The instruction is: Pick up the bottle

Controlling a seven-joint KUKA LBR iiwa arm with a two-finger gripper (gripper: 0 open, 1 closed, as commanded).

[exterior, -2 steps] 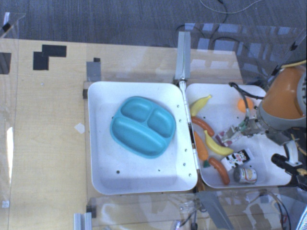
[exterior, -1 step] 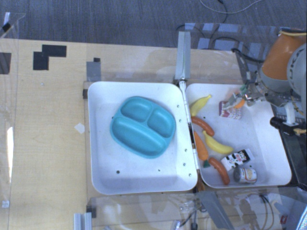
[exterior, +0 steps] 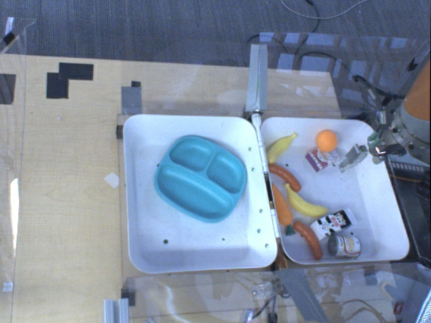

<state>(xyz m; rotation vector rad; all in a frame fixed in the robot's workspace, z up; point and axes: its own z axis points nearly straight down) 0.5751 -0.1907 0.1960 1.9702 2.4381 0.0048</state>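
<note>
White cow-patterned bottle (exterior: pixel 333 222) lies well below the claw (exterior: pixel 359 155), whose spread I cannot tell.

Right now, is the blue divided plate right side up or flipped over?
Right side up. The blue divided plate lies flat in the left bin, its three compartments facing up with raised ridges between them.

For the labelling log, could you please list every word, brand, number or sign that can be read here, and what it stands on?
None can be read.
Red and white carton: print too blurred to read.
Black and white bottle: cow-like pattern, any lettering too small to tell.
Can: label blurred, no legible text.
Blue divided plate: plain, no marks.
</note>
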